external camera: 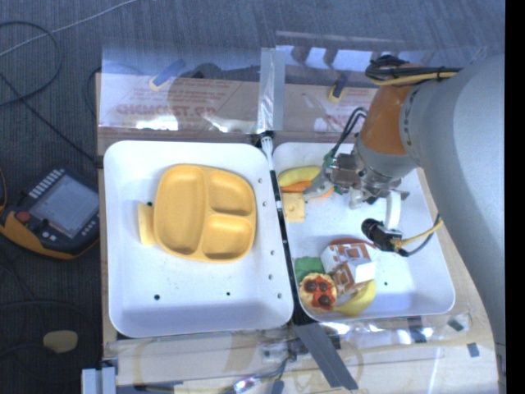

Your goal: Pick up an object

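Observation:
My gripper [338,176] hangs low over the upper left part of the right bin [426,290], under the orange wrist band. Its tip sits right beside a yellow toy banana [298,175] and an orange carrot piece [314,190]; whether it touches either is unclear. A pale cheese wedge [294,210] lies just below those. Nearer the front of the same bin are a white-and-orange carton [349,263], a round pizza toy [318,290], a green piece [307,265] and a second banana [362,299].
The left bin [131,302] holds a yellow compartment tray [205,212]. A raised divider [277,212] separates the bins. A clear panel stands behind them. A handheld pendant [59,208] lies on the floor at left. A black cable [385,235] loops beside the wrist.

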{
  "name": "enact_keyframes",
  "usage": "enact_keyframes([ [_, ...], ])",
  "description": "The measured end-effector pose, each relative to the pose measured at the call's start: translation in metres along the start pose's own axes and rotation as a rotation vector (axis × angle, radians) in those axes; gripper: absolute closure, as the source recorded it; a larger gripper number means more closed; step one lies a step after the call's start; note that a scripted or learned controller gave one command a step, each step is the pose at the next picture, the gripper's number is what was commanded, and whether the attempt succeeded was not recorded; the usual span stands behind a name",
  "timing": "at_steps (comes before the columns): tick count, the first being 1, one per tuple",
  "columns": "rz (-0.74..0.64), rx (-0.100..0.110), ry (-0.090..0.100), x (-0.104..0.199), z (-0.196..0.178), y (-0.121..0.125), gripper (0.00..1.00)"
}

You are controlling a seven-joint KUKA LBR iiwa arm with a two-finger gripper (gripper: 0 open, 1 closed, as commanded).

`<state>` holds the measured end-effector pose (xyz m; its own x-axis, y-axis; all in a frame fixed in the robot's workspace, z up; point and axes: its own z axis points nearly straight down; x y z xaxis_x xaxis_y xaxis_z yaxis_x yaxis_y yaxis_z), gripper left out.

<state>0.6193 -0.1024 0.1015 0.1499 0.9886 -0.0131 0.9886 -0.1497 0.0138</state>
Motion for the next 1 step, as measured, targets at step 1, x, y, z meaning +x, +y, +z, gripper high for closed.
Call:
enact_keyframes([
  [1, 0.009, 0.026, 0.008, 0.0055, 0.0142, 0.0385, 0.0],
])
